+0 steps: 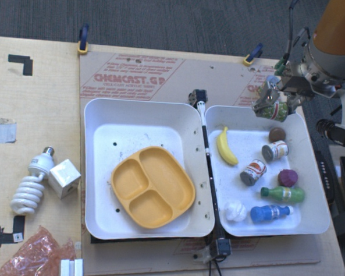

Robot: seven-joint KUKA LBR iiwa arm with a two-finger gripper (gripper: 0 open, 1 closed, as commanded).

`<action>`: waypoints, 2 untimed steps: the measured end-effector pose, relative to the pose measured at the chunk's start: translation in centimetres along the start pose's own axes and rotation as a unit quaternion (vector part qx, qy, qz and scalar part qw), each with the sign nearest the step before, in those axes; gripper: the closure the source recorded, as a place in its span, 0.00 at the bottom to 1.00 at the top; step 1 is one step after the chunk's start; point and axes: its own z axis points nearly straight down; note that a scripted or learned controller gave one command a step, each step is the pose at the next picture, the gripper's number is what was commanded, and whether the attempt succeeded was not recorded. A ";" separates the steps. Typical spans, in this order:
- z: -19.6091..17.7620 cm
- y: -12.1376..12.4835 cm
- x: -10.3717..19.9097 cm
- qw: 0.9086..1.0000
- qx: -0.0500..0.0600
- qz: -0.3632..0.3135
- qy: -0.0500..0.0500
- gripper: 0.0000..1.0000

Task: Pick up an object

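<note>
Gripper [278, 99]: raised over the right bin's [313, 222] far rim, fingers closed around a green, mottled object [274, 110], apparently clear of the bin floor; identity uncertain at this distance.

Step in hand: the lift after the grasp. Next move calls for a steady rise without slackening the grip.

Left bin [92, 217]: yellow divided plate [152, 186].

Legible writing: "CHEMCAST" in red on the backing board [132, 74]. Can [254, 171] and bottle [270, 213] labels unreadable.
</note>
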 end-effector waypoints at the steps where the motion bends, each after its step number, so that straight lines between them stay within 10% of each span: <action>1: 2.4 -0.1 0.8 1.000 0.000 0.000 0.000 1.00; 2: 3.3 -2.3 3.0 1.000 0.001 0.000 0.000 1.00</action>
